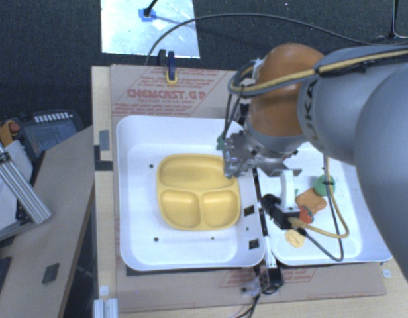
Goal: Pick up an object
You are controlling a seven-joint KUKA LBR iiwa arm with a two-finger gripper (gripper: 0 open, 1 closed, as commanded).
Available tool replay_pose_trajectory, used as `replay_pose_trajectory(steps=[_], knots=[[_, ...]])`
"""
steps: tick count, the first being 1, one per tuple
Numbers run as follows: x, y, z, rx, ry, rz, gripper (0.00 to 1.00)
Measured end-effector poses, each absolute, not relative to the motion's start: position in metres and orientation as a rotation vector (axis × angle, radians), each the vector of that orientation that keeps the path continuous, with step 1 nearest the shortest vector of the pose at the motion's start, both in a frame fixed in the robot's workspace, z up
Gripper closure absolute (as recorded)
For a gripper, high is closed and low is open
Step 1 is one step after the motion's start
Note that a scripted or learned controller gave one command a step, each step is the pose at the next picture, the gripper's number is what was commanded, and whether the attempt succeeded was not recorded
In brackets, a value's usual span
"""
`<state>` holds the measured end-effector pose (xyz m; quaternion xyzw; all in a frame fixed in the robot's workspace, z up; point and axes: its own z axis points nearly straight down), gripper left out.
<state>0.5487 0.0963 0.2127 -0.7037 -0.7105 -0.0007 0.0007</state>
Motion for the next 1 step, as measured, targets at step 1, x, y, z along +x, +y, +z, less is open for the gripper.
replay_pose_trajectory(steps=[1], knots=[[0.5493, 0.0931, 0.2129, -2.218, -2.225, -0.001, 0.00]])
